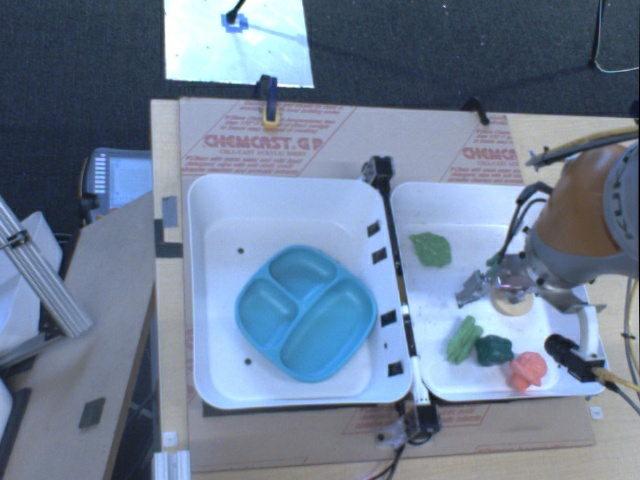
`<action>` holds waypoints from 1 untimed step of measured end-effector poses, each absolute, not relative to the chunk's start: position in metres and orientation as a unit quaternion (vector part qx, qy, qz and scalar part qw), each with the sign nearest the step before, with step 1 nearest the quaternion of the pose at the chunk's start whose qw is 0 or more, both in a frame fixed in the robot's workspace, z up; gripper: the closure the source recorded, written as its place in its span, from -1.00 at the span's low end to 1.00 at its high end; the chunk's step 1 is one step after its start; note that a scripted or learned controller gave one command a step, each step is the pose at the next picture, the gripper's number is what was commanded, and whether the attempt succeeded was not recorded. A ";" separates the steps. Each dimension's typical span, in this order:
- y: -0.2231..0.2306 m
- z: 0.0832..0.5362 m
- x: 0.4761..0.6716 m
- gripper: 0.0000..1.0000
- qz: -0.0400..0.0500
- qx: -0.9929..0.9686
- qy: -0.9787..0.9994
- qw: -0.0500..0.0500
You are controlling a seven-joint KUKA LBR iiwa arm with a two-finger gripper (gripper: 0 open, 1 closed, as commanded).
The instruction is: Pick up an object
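Gripper low in the right bin, over a tan disc; grasp not confirmed.

I see the gripper (500,290) down in the right bin (470,203), just above a tan disc (516,303); I cannot tell whether it is open or closed; I judge the disc flat and stiff, best taken across its edge; a light green piece (432,249) lies apart towards the far wall; a green pod (463,338), dark green lump (493,349) and pink piece (528,369) cluster near the front, likely light, the rounded ones prone to slip; the left bin (260,203) holds a blue tray (306,312); the divider is clear of the approach.
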State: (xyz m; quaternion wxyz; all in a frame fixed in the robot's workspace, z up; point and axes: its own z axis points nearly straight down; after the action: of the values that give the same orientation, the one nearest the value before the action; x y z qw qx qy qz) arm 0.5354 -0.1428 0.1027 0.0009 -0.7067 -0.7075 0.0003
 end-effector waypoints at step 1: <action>-0.144 0.088 0.538 -1.00 -0.001 -0.707 -0.707 -0.004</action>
State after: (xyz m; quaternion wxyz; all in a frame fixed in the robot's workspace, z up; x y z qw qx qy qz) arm 0.5378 -0.1443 0.0878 -0.0035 -0.7073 -0.7069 -0.0010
